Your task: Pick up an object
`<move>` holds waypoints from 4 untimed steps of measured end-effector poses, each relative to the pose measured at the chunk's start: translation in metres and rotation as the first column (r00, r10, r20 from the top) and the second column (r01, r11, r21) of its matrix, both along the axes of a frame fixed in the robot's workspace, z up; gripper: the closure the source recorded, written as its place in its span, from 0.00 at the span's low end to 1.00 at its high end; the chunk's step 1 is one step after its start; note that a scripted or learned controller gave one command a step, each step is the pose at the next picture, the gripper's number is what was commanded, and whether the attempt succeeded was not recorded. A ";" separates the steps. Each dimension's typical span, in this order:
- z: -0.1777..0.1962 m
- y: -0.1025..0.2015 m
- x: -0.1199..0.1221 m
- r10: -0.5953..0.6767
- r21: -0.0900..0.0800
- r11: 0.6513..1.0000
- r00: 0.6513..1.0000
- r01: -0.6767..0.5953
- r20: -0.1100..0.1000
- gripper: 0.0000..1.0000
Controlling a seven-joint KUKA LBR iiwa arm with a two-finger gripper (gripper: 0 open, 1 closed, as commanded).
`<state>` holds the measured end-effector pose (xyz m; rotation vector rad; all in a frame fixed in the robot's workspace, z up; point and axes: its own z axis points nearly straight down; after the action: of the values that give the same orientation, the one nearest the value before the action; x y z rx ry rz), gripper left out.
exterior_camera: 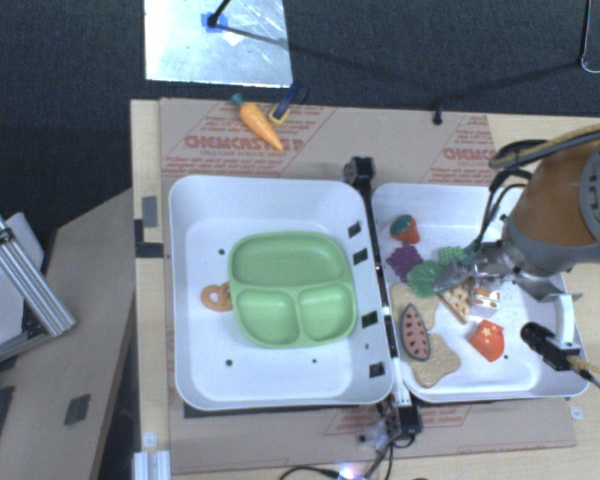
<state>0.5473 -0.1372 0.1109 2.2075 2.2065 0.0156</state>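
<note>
Arm (565, 213) reaches in from the right — wrist bent low, gripper (450, 280) pointing left

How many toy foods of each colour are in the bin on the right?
Red: 2, strawberry, red piece
Purple: 1, grapes
Green: 1, leafy piece
Red and green: 1, watermelon slice
Tan: 2, cracker, cookie
Total: 7

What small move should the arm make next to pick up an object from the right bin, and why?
Probably a short, straight descent. The gripper is low over the right bin, just above the green toy and the cracker-like piece. Nothing is visibly held between its fingers, so lowering onto one of these seems the nearest useful step.
</note>
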 end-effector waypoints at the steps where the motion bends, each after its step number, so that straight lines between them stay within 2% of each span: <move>1: 0.010 -0.002 0.002 0.000 -0.007 1.000 1.000 0.000 0.009 1.00; 2: 0.057 0.000 0.011 0.005 0.006 1.000 1.000 -0.005 -0.016 1.00; 3: 0.111 0.000 0.013 0.005 0.006 1.000 1.000 -0.005 -0.014 1.00; 4: 0.118 0.057 -0.011 0.010 0.009 1.000 1.000 -0.010 -0.020 1.00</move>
<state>0.5367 -0.0802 0.2291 2.2107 2.2326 0.0042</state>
